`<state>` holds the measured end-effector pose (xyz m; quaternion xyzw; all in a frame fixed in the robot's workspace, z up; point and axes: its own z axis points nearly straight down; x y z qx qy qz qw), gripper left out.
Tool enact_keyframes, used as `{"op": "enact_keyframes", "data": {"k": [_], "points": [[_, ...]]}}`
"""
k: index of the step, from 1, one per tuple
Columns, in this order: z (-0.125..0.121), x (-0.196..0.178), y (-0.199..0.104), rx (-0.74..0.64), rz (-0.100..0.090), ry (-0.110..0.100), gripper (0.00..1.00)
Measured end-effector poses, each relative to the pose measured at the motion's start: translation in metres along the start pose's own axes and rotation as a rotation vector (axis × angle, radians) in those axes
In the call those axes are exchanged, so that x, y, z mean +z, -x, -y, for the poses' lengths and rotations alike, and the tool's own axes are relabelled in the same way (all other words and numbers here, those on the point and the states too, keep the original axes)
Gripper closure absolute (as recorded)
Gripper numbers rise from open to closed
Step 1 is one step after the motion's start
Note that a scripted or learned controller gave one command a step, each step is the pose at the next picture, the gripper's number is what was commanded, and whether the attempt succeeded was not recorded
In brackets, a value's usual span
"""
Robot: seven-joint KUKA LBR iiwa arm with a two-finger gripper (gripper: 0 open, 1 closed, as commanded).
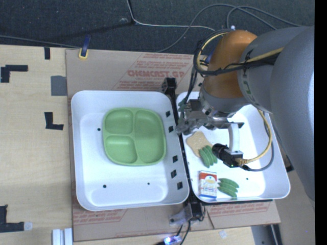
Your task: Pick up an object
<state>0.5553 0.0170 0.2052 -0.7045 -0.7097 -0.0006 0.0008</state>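
The claw (196,122) is seen low in the right bin (273,185), near that bin's left wall and close to the divider between the two bins, with the grey arm and its orange band (230,60) hanging over the upper part of the bin. Whether the claw is apart or together cannot be told, since the wrist body hides it from above, and nothing can be seen held in it. The candidate objects lie just below and beside it: a tan slice of toast (196,141), a green pea pod (207,155) touching the toast's lower edge, a small red and white carton (207,184) nearer the front wall, and a second green pod (228,187) just beside the carton. A green divided plate (135,136) rests in the left bin (84,152). Several risks may be judged from this layout. The toast is flat and thin, so it could be pressed rather than gripped. Because toast and pod touch, one could be pushed aside while the other is attempted. The nearby bin wall could be struck by the claw, and a dangling cable (265,147) could snag on items.
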Motion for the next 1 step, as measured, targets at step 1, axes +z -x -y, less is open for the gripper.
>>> {"op": "enact_keyframes", "data": {"k": [1], "points": [[-0.0096, -0.0115, -0.0449, 0.001, 0.0, 0.0, 1.0]]}}
